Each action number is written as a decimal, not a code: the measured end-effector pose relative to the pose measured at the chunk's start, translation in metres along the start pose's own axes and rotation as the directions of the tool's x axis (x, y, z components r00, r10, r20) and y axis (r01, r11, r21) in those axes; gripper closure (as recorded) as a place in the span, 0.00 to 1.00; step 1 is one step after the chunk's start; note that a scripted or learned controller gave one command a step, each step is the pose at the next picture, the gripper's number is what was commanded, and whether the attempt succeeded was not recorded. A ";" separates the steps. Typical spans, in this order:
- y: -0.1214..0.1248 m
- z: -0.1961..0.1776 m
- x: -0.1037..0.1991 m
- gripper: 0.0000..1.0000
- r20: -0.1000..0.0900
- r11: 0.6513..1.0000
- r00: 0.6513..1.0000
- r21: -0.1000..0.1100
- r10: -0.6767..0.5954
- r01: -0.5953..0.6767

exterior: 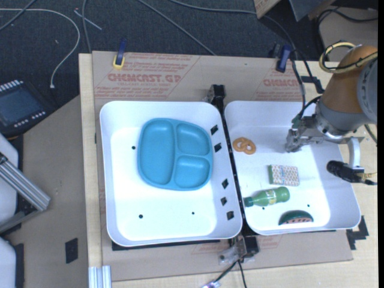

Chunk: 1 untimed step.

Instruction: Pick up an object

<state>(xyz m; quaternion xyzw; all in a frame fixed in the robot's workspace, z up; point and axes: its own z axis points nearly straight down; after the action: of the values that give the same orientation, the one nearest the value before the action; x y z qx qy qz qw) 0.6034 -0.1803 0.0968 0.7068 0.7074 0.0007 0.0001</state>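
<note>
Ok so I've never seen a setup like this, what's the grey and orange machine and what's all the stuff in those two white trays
It is a robot arm, seen by one camera fixed above the bench looking down at a slant. The arm reaches in from the right, and its tool hangs over the right bin; nothing is visibly held. That bin holds a small brown ring, a patterned packet, a green bottle lying on its side and a watermelon-slice toy. The left bin holds a blue divided plate. Its job is to pick up an object.

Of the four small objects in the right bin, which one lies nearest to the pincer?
The small brown pretzel. It lies level with the pincer, while the patterned square packet, green bottle and watermelon slice lie farther down.
</note>
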 end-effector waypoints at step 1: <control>0.000 -0.044 0.002 1.00 0.002 1.000 1.000 -0.004 0.000 0.000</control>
<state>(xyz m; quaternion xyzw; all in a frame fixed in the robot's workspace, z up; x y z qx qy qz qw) 0.6030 -0.1785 0.1409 0.7068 0.7074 0.0014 0.0023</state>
